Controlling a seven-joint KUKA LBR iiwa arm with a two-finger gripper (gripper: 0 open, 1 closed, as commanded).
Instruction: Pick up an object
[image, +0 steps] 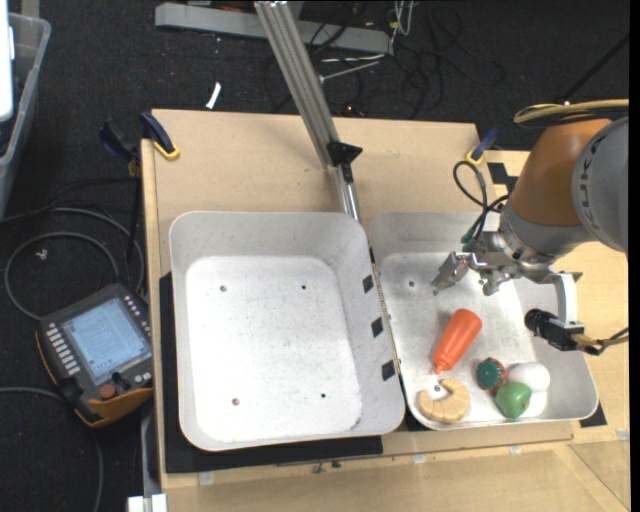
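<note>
Orange, the carrot (456, 338) is seen lying tilted in the right bin (400, 262). Just above it the claw (466, 272) is held spread and empty. Below the carrot a biscuit (444, 402) rests; to its lower right lie a teal ball (489, 373), a green piece (513, 399) and a white egg (529, 377).

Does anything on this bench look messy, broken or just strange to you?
Nothing looks broken or spilled. The toys, an orange carrot, a tan biscuit, a green piece and a white one, are all crowded into the near corner of the right bin. The pincer hovers above that bin.
</note>
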